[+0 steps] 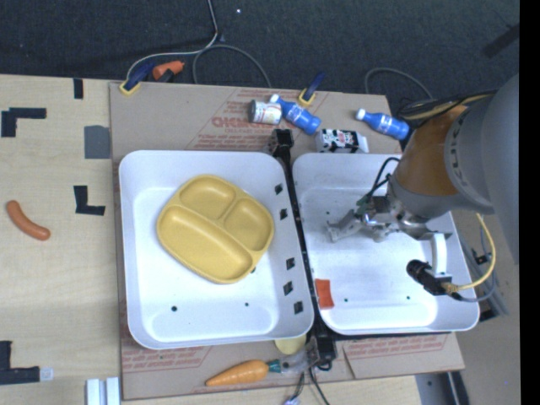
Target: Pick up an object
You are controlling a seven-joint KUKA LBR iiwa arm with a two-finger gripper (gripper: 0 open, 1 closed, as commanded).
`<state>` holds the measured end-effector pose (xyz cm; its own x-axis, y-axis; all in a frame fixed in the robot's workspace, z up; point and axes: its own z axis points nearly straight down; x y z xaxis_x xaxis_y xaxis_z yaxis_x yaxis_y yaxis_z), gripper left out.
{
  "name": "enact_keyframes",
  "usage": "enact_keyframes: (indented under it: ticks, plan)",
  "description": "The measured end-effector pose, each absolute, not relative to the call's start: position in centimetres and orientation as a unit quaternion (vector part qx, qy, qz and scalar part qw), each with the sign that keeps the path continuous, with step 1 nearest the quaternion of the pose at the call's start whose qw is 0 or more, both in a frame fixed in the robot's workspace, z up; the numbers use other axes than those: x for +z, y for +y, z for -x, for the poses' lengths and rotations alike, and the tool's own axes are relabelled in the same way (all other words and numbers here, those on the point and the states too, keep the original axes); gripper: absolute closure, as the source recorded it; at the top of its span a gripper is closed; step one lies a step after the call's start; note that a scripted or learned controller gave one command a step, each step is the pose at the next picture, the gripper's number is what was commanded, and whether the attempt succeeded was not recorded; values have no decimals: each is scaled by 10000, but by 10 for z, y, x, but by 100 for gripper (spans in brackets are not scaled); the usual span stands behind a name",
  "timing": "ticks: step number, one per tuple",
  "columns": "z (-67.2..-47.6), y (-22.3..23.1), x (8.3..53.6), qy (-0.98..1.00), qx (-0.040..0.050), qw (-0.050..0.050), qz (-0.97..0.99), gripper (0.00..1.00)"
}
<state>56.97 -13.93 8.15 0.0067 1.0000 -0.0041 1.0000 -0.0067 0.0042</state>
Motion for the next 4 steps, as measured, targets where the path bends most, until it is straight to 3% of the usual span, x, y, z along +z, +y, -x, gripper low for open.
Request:
enact_keyframes:
  ticks: [1,2,3,4]
  plan:
    - [-607,-110,87,7081,4,27,-7061,0]
    - [-662,-93,85,7085,12,19,-7057,0]
    - [-636,-103,86,7074,6,22,-7068,0]
    - [-659,-93,85,7079,4,11,-7064,0]
